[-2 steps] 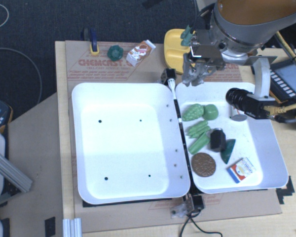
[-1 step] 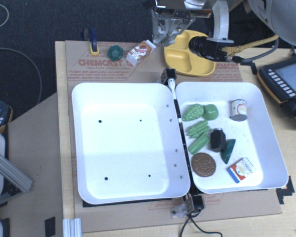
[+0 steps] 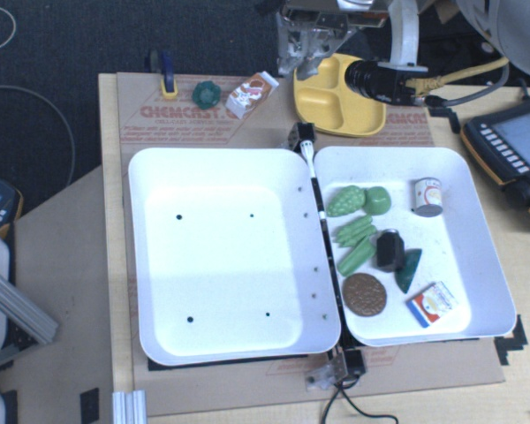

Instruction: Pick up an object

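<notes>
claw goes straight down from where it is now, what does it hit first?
Most likely the yellow divided tray: the claw hangs over its left edge, behind the bins. Depth is unclear from this slanted view, so it might land on the bench board beside it.

The right-hand white bin (image 3: pixel 477 237), right of frame centre, holds a bumpy green toy (image 3: pixel 345 201), green ball (image 3: pixel 377 200), small tin can (image 3: pixel 427 196), green pods (image 3: pixel 355 244), black block (image 3: pixel 389 249), brown disc (image 3: pixel 364 294) and a small carton (image 3: pixel 432 304).
</notes>
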`<state>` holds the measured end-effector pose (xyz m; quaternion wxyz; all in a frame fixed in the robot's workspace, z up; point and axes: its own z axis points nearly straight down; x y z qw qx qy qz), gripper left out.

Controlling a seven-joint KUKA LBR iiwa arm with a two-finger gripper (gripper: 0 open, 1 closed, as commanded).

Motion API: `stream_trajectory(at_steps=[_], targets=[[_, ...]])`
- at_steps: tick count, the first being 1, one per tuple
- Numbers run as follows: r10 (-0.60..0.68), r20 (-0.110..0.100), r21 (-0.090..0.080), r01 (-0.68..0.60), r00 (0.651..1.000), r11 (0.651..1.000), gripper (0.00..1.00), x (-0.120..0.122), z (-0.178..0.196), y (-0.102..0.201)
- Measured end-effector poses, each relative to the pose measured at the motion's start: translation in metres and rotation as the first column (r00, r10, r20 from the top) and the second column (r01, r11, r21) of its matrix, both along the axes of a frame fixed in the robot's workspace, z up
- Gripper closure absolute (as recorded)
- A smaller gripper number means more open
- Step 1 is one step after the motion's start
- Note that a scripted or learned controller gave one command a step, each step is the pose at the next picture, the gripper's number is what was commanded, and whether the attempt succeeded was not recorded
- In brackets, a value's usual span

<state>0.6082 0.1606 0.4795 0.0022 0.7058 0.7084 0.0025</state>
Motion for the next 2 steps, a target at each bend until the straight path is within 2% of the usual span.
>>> stream_trajectory(at_steps=[2], targets=[[0.003,0.008,0.0,-0.003,1.0,1.0,1.0,0.001,0.021,0.002]])
